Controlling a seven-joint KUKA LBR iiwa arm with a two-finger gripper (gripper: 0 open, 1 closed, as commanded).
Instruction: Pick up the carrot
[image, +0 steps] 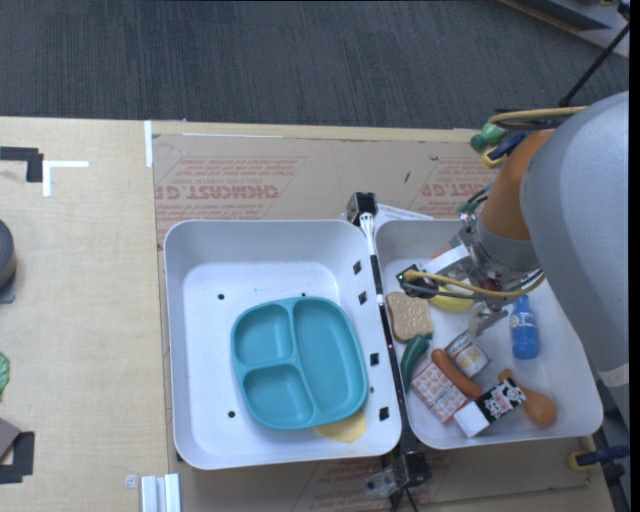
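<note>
The carrot (461, 372) is a long orange-red piece lying at a slant in the right bin (575, 345), between a small can (467, 352) and a pink waffle-like block (437, 390). A green piece (414, 353) lies at its upper-left end. My gripper (487, 316) hangs over the middle of the right bin, just above and to the right of the can, a short way above the carrot. The grey arm with its orange band (510, 190) covers the bin's far right corner. Nothing shows held in the gripper.
The right bin also holds a banana (447, 287), a cracker-like slice (408, 316), a blue bottle (524, 334), a cow-print carton (497, 403) and a brown-orange piece (537, 405). In the left bin (200, 260) a teal divided plate (298, 361) lies over a yellow item (341, 431).
</note>
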